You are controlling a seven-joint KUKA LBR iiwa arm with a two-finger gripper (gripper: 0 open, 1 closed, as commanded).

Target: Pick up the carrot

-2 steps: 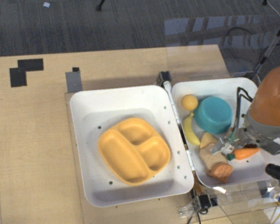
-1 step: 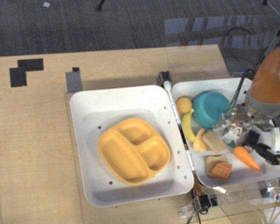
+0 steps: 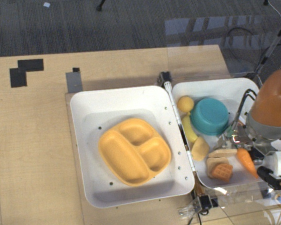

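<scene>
In the camera view, the carrot (image 3: 245,162) lay in the right bin (image 3: 238,84), toward its near right corner, just right of the waffle piece (image 3: 221,171) and the slice of bread (image 3: 221,152). Its long axis ran from far-left to near-right, tilted only a little off the near-far line, with the thicker end toward the far side. The arm (image 3: 276,106) reached in from the right, its orange band above the bin's right rim. The gripper (image 3: 238,137) hung just on the far side of the carrot's thick end, close to it; whether it touched could not be told. The jaws' state could not be told either, since the wrist hid them. By my judgement, the coming move would carry the gripper a little nearward, along the carrot.
</scene>
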